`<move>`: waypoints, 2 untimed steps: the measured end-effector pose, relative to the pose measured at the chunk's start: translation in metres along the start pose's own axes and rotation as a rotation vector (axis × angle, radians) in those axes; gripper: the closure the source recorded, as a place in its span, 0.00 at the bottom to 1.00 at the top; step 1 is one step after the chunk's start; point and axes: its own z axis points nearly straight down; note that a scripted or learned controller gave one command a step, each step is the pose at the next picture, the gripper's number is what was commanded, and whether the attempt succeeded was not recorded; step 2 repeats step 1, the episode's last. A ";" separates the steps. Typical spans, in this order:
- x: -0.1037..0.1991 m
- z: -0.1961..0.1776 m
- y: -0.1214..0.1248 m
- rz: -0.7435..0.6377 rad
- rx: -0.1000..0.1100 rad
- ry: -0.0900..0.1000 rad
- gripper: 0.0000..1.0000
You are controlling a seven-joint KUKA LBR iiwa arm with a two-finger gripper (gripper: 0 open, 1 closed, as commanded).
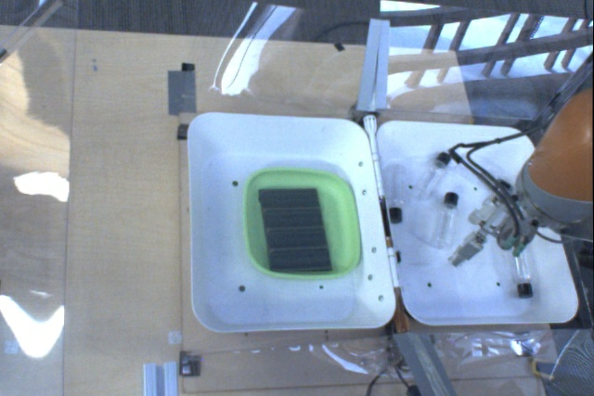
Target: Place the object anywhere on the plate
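Hovering over the right-hand bin [557, 306], the gripper [467, 252] sits low above the white floor, its metal tip angled down and toward the left, with the grey wrist and the orange band of the arm [564, 167] looming in from the right edge. Black cables [473, 164] loop from the wrist across the upper part of that bin. Whether the fingers are spread or pressed together cannot be told from this angle, and nothing is visibly caught between them. Scattered on the bin floor are several small clear vials with black caps: one [447, 210] lies just left of the gripper's tip, another [522, 276] lies near the bin's lower right corner, and a fainter one [440, 164] rests up by the cables; which of them is the object to move is not plain. Over in the left bin [213, 227], well apart from the gripper, the green plate [345, 227] sits near the middle, and a dark ribbed rectangular block [295, 229] lies flat on it, covering most of its centre. Both bins rest side by side on the pale wooden bench [102, 199].
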 end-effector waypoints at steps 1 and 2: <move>-0.062 -0.046 -0.017 0.053 -0.001 -0.004 0.00; -0.062 -0.046 -0.017 0.053 -0.001 -0.004 0.00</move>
